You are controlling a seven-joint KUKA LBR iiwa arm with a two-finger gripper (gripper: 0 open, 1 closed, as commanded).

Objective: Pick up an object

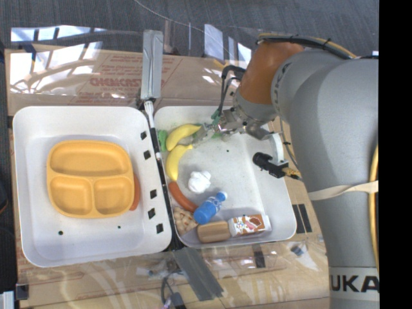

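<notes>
We see the arm reaching in from three o'clock, its grey bulk covering much of the right side and its orange band sitting at about one o'clock of the right bin. The left bin lies at nine o'clock and carries a yellow tray with three compartments; a reddish strip peeks out at the tray's three o'clock edge, and we cannot tell what it is.

The right bin holds all the loose things. Two bananas lie at its eleven o'clock corner, one above the other, with something green tucked just beside them at nine o'clock. Below them, toward six o'clock, come a white lump, a sausage, a blue bottle, and a tan block with a printed packet touching its three o'clock end.

The gripper hangs at twelve o'clock of the right bin, just beside the upper banana's three o'clock tip. Its tip is small and cluttered here, and we cannot tell how it stands, nor whether it touches the banana.

We judge the task barely begun: nothing is lifted, every object rests on the bin floor. The upper banana looks like the likely target. Left to do are the descent, the closing and the lift.
</notes>
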